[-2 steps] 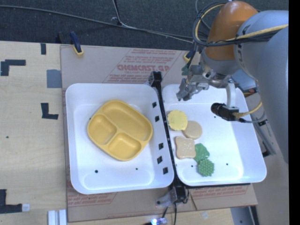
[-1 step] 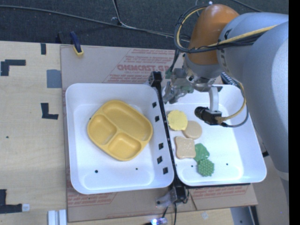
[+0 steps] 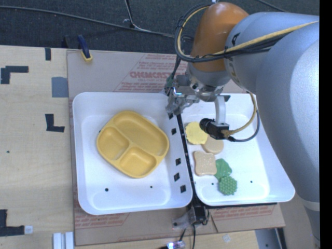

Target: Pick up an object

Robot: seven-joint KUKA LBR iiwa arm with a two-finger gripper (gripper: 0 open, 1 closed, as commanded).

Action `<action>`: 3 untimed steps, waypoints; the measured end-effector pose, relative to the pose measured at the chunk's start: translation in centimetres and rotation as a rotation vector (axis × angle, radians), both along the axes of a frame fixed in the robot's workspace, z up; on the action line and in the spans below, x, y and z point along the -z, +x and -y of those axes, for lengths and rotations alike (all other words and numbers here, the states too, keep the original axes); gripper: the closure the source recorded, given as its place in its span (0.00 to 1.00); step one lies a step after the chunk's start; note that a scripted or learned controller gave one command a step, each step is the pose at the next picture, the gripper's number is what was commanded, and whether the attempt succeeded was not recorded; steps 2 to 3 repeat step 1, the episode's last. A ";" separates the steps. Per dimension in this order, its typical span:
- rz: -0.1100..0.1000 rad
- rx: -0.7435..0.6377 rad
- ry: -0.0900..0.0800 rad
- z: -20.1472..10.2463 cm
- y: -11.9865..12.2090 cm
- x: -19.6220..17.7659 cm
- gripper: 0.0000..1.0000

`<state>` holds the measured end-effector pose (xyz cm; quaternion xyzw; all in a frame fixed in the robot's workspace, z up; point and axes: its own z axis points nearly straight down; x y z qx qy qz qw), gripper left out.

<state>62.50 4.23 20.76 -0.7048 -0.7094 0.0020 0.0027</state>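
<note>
So far nothing looks lifted: the grey arm's gripper (image 3: 176,104), open or closed I cannot tell, hangs at the far left corner of the right shallow white bin (image 3: 255,157), just beside the pale yellow round plastic disc (image 3: 196,133) lying ungrasped along that bin's left wall.

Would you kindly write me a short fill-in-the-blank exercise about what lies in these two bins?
The divided tray is coloured ____. It has ____ compartments. The toy bread slice lies in the view's ____ bin. The two textured pieces beside it are ____.
Missing words: yellow, three, right, green.
</note>
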 end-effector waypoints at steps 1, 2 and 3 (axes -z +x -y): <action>0.001 -0.001 -0.001 -4.7 -0.9 -0.9 1.00; 0.001 -0.001 -0.001 -4.7 -0.9 -0.9 1.00; 0.001 -0.001 -0.001 -4.7 -0.9 -0.9 1.00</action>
